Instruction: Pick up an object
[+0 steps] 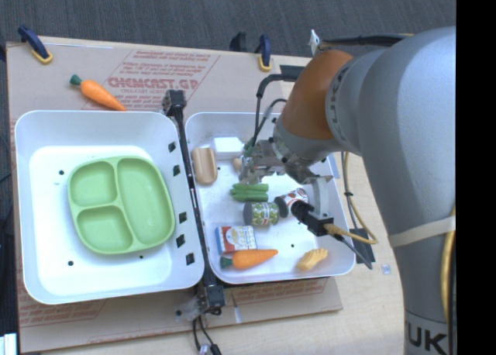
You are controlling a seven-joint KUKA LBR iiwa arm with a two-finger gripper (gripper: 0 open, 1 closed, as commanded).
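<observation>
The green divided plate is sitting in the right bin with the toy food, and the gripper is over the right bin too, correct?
Not quite. The camera view shows the green divided plate alone in the left bin, not the right one. The toy food, including a carrot and a small can, is in the right bin, and the gripper is over that bin.

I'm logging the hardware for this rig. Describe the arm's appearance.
The arm is thick, rounded and light grey, with an orange band above the wrist. Black letters "UK" mark its lower casing. Thin dark cables loop beside the wrist, and a pale strap crosses the grey body.
</observation>
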